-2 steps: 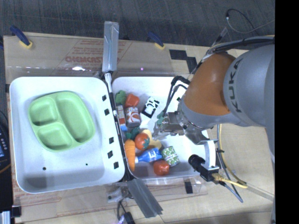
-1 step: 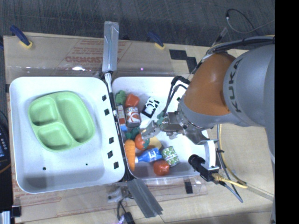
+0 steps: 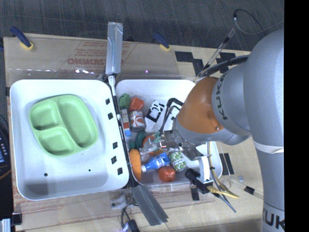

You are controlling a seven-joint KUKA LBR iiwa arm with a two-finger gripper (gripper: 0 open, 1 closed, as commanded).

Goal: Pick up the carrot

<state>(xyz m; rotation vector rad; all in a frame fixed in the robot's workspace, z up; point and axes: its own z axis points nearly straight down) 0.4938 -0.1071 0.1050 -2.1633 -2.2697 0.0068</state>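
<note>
Camera view puts you above two white bins set side by side on the bench. You see the left bin (image 3: pixel 19 129) holding a green divided plate (image 3: pixel 63 124) in its upper half, well apart from everything else. You find the carrot (image 3: pixel 135 162) in the right bin (image 3: pixel 159 86), lying against that bin's left wall near the lower left corner, orange and upright in the frame. Just right of it lies a blue bottle (image 3: pixel 155 163), and below and right of that a red tomato (image 3: pixel 167 174) beside a small green-labelled can (image 3: pixel 177 161). Higher along the same wall you see a red-and-white can (image 3: pixel 137 121), a red piece (image 3: pixel 136 103) and a green piece (image 3: pixel 125 100) above it. The arm (image 3: pixel 241 100) comes in from the right of the frame, its orange band (image 3: pixel 200 110) over the middle of the right bin. The gripper (image 3: pixel 161 141) sits low among the clutter, up and right of the carrot and near it, but you cannot tell whether it is open or closed, or whether it touches anything.
</note>
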